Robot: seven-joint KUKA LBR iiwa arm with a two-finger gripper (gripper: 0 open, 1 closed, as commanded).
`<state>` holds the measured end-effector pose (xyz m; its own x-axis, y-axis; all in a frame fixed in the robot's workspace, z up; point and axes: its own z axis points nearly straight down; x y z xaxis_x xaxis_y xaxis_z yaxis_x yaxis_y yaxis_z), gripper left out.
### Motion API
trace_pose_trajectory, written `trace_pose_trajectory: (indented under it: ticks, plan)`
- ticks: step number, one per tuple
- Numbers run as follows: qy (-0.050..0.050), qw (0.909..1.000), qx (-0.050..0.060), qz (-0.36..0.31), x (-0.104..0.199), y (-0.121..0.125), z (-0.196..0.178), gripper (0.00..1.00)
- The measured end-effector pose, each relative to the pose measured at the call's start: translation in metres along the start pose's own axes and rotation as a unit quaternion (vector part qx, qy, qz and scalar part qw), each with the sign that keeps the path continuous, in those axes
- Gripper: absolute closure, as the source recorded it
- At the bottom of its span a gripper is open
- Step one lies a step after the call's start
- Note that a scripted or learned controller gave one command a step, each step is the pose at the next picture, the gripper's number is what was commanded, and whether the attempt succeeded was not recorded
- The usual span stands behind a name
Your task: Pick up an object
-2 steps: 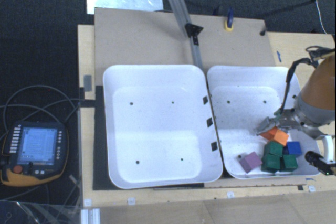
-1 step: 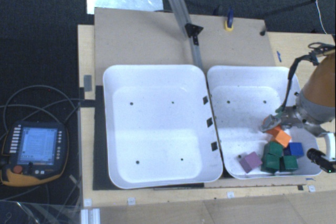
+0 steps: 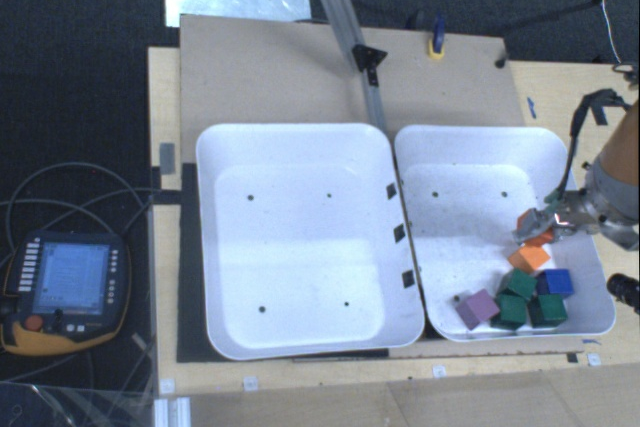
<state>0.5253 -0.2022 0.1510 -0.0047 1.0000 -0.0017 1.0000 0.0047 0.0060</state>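
**Fingers low over the right bin's blocks**

Fingers [image 3: 537, 227] sit down among the blocks; whether they grip anything, I cannot tell. Nearest lie the purple block [image 3: 478, 307], green blocks [image 3: 516, 303] and blue block [image 3: 555, 282]. Just beyond, the orange block [image 3: 529, 257] rests under the fingers. Farther left, the left bin [image 3: 300, 140].

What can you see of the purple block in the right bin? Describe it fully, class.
The purple block is a small, matte, pale purple cube-like piece, lying slightly turned on the floor of the right bin near its front wall. It sits at the left end of the cluster, right beside a dark green block; contact looks likely but is unclear.
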Motion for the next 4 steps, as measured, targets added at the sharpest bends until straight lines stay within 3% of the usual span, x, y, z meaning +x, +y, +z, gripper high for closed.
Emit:
trace_pose_trajectory:
  ticks: [2,4]
  plan:
    - [0.0,1.0,0.0,0.0,-0.006,-0.001,-0.081,1.0]
    - [0.002,1.0,0.002,-0.003,0.084,0.049,-0.071,1.0]
